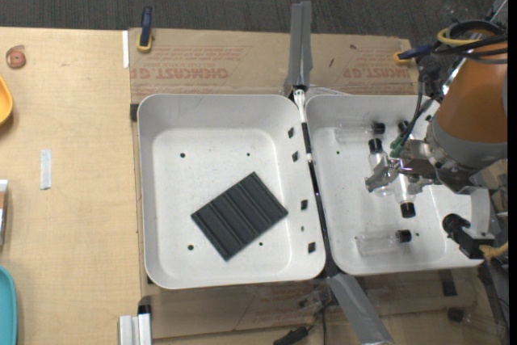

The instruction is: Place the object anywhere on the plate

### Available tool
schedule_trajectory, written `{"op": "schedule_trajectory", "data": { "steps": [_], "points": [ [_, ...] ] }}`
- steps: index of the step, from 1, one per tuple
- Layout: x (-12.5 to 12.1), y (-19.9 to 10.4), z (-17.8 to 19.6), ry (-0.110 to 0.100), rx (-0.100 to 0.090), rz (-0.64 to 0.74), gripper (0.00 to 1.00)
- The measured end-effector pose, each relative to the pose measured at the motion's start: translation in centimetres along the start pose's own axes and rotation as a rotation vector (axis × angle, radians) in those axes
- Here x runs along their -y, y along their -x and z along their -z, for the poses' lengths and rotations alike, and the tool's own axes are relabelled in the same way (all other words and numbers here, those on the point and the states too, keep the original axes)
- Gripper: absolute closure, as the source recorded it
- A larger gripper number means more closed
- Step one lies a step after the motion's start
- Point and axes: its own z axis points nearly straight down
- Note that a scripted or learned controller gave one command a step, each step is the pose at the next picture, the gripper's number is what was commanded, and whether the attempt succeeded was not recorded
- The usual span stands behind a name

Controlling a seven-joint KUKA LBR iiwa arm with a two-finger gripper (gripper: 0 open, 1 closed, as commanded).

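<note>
The hand (388,176) hovered over the right bin (347,254), among small clear bottles with black caps (388,239); whether it gripped anything, I couldn't tell. The dark ribbed plate (240,215) lay bare in the left bin (161,254), well apart, so nothing placed yet, by my reckoning. The cardboard (242,61) behind read "CHEMCAST GP", upside down.
</note>
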Motion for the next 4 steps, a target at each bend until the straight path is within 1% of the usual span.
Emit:
{"op": "schedule_trajectory", "data": {
  "steps": [1,2,3,4],
  "points": [
    [1.6,-6.3,-1.6,0.001,0.0,0.106,1.0],
    [-8.1,-12.0,-1.6,0.001,0.002,-0.019,1.0],
    [-2.6,-14.6,-1.6,0.0,0.001,0.322,1.0],
    [-3.6,-15.7,-1.6,0.002,0.002,0.367,1.0]
  ]
}}
